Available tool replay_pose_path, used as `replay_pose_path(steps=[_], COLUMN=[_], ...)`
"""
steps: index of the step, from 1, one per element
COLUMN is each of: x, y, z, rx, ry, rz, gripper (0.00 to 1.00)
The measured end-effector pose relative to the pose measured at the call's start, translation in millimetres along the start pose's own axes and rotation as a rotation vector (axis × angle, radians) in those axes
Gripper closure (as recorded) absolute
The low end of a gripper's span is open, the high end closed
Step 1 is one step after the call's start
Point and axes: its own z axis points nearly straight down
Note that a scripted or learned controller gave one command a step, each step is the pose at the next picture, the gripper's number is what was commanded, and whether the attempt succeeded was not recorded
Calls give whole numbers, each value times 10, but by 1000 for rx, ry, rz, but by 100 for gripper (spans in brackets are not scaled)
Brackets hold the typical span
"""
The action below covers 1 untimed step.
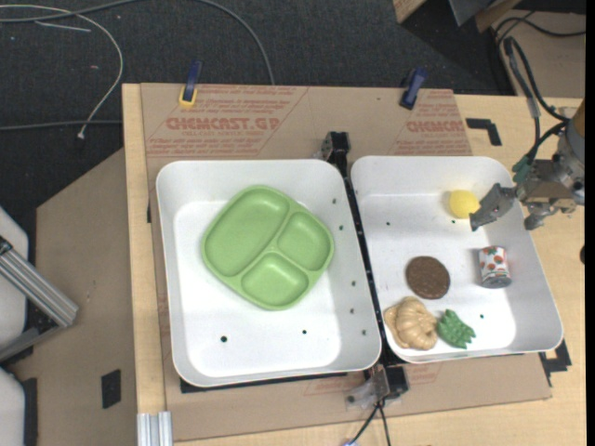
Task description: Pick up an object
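The right bin (530, 277) holds a yellow lemon-like ball (463, 202) at its back, a brown disc (428, 276) in the middle, and a small printed can (494, 267) towards the right. A tan bread-like piece (413, 323) and a green leafy toy (455, 328) lie at the front. My gripper (513, 210) hovers over the bin's back right, just right of the yellow ball and above the can. It stands open, and one dark finger (489, 208) is close to the ball. Nothing sits between the fingers.
The left bin (186, 277) carries a green divided plate (268, 246). A black clamp (336, 145) sits between the bins at the back. The bins rest on a cardboard sheet (232, 119) held by blue clips (191, 80). Cables run at the top right.
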Motion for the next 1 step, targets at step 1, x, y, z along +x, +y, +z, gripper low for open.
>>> replay_pose_path(steps=[1], x=[4], y=[20], z=[-61], rx=[-12], ry=[-2], rz=[-3], gripper=[0])
